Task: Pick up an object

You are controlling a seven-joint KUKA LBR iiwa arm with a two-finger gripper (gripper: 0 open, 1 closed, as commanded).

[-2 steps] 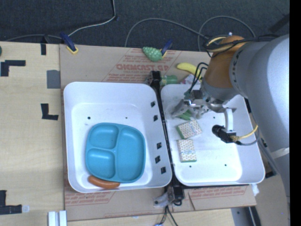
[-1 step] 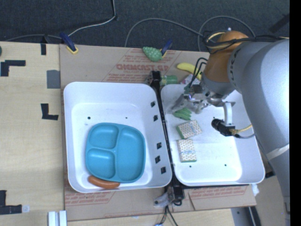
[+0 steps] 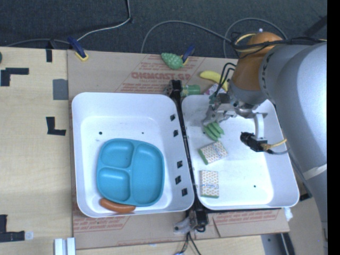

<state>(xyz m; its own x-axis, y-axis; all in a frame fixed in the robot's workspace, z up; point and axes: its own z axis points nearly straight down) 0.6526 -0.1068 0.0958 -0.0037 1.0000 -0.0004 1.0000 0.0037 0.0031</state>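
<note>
In the right bin [image 3: 265, 190] lie a green ridged object [image 3: 214, 130] near the back left, a checkered packet [image 3: 213, 152] just in front of it, and a second packet [image 3: 209, 184] near the front left. My gripper [image 3: 217, 117] hangs directly over the green ridged object, at or just above its top edge. The grey arm with its orange band [image 3: 249, 70] comes in from the right and hides the bin's back right corner.
The left bin [image 3: 85, 110] holds a blue divided plate [image 3: 130, 170] and an orange sausage [image 3: 117, 206] at its front. Behind the bins on the cardboard lie a yellow banana [image 3: 211, 77] and a green toy [image 3: 171, 60]. A black cable connector [image 3: 254, 141] dangles over the right bin.
</note>
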